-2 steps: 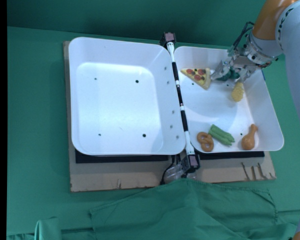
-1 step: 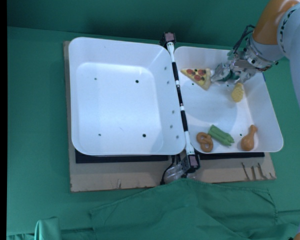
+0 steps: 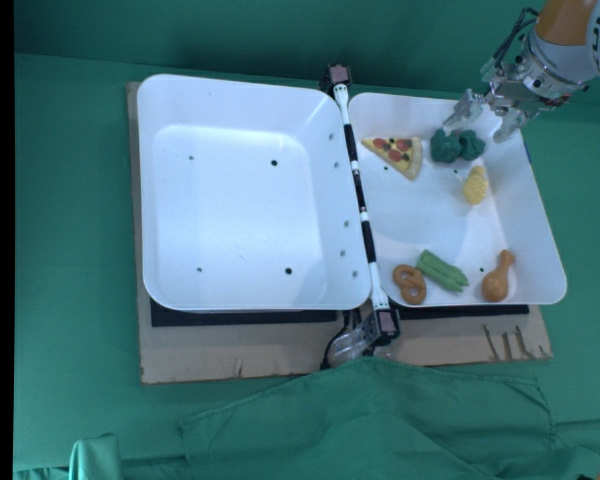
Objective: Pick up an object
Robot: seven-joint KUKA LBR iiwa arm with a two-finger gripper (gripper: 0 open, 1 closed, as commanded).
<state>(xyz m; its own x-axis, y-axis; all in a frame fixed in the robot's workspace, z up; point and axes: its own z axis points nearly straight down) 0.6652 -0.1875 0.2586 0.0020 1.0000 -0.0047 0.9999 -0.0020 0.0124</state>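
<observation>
The arm [image 3: 580, 13] is cut off by the frame's top right corner.

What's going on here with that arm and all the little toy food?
A robot arm reaches in from the right, its gripper open above the far end of the right bin, close to a toy broccoli. It holds nothing. Also in that bin lie a pizza slice, corn, pretzel, green beans and a chicken drumstick.
</observation>
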